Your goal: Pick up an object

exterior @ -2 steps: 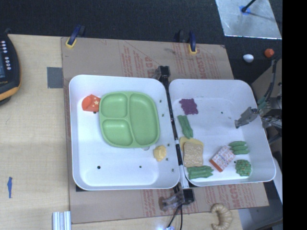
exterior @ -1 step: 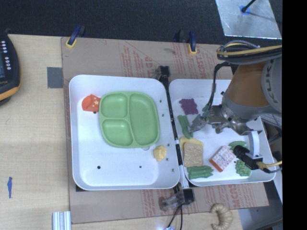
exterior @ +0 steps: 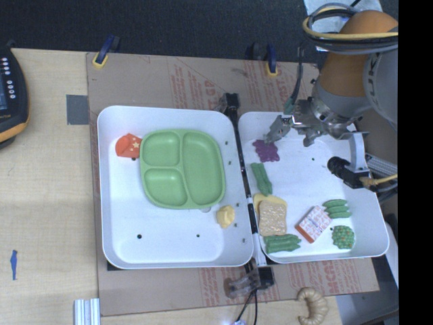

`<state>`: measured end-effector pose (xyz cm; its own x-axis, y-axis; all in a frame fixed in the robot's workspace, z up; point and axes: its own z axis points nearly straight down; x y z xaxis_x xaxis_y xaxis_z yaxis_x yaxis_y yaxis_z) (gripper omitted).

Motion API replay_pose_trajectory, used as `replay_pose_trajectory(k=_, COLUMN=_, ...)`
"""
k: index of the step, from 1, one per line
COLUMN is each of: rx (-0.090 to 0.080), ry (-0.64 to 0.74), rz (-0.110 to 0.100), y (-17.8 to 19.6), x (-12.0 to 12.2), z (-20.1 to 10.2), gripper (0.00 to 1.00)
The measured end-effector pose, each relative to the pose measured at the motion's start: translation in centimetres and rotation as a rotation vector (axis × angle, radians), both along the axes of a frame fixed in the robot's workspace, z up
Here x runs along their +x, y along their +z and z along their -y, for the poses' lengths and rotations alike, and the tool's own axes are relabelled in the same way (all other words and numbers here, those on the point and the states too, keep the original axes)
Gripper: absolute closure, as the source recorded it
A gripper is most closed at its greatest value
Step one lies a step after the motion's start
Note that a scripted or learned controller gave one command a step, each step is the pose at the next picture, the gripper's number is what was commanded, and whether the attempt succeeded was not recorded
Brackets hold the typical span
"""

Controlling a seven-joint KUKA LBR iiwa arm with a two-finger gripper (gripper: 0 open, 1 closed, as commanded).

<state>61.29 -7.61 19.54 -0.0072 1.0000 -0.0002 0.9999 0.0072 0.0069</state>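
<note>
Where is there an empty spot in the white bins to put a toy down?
Left bin: bare floor along the near edge, below the green divided plate and the yellow piece. Right bin: a bare patch in the middle, between the purple grapes and the pea pods. Its near edge is crowded: cracker, green beans, red-and-white packet, broccoli.

Faint red print runs across the brown cardboard sheet (exterior: pixel 169 83) under the bins, too washed out to read. Small red-and-white packet (exterior: pixel 314 223) in the right bin (exterior: pixel 308 175) has markings, illegible. Remote (exterior: pixel 10 90) at left shows buttons, no readable chars.
</note>
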Motion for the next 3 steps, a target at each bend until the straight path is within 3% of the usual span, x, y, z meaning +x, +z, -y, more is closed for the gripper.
replay_pose_trajectory(k=1, rx=-0.002, ry=-0.005, rz=-0.016, y=-7.3, x=1.8, z=2.3, gripper=0.0)
replay_pose_trajectory(k=2, rx=-0.001, ry=0.0, rz=-0.009, y=-10.1, x=4.4, z=2.2, gripper=0.0)
replay_pose_trajectory(k=3, rx=-0.002, ry=0.002, rz=-0.009, y=-8.8, x=4.4, z=2.3, gripper=1.0)
